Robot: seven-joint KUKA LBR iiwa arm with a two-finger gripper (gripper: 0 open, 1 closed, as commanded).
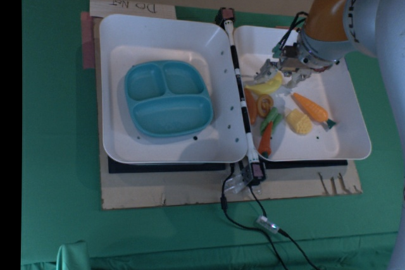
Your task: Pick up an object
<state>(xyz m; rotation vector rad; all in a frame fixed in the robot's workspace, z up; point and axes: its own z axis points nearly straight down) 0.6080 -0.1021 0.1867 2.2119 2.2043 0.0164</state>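
Bench [57, 136]: green mat, cardboard sheet under 2 white bins; cables trail at near edge. Left bin [120, 41] has 1 teal divided plate [168, 98]. Right bin [348, 129]: you've got 3 carrots, 1 corn cob [299, 121], 1 green pod, 1 round brown pc, 1 banana [268, 83], yellow, curved, by the divider. Gripper [278, 69] sits over the banana; can't tell finger opening or any hold.
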